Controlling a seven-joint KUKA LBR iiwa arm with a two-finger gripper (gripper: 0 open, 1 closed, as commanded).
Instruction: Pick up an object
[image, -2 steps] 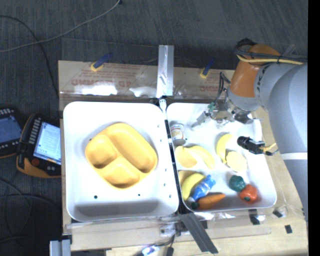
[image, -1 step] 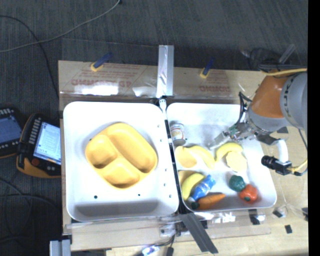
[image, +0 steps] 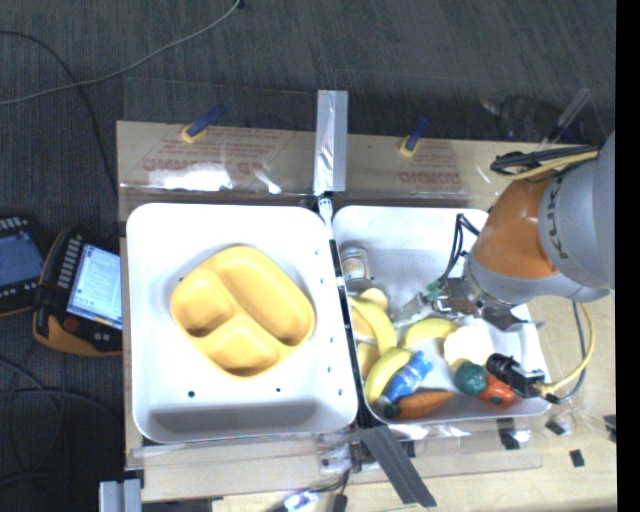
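Observation:
The right bin (image: 400, 235) holds a pile of toy food along its front half. Yellow bananas (image: 375, 322) lie near its left wall, with another banana (image: 430, 328) beside them. A blue bottle (image: 408, 378) rests on an orange carrot (image: 422, 403). A green piece (image: 470, 378), a red piece (image: 497, 393) and a white piece (image: 462, 347) sit at the front right. A small jar (image: 352, 264) stands by the left wall. My gripper (image: 443, 293) hangs low over the bin's right middle, just above the banana, below the orange band (image: 515, 238).
The left bin (image: 150, 400) holds a yellow divided plate (image: 242, 308). A metal divider (image: 331, 140) stands behind the two bins. A handheld device (image: 82, 292) lies on the floor at left. Cables (image: 580, 345) trail from the arm over the right bin's edge.

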